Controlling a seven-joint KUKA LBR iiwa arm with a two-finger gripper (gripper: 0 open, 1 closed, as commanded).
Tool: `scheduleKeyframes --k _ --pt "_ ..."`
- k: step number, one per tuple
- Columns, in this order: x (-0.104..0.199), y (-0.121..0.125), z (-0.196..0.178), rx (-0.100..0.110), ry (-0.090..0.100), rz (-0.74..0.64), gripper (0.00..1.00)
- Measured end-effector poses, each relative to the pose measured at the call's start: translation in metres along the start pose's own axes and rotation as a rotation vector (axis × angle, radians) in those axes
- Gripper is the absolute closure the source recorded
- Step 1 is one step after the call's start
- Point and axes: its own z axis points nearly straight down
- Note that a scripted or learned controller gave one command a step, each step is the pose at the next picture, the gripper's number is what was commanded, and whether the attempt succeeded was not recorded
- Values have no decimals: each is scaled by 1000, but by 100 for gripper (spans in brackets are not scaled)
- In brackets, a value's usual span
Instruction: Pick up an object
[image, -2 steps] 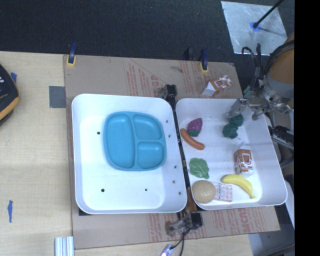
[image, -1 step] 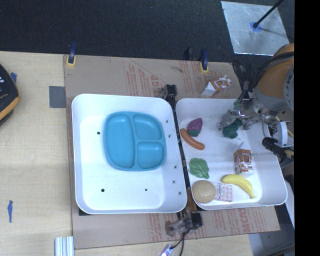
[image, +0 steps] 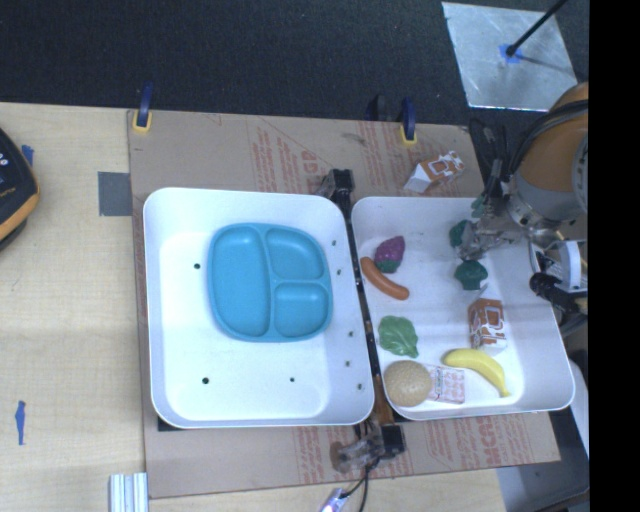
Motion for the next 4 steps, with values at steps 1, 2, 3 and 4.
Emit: scheduleKeyframes --k 1,2,3,4 --pt "0 1 -1 -5 -1 -1 0" --pt "12 11 10 -10 -1 2 0" --pt "10 11 -1 -9 -2 0 100" --pt "39 11 -57 -12 0 3 100"
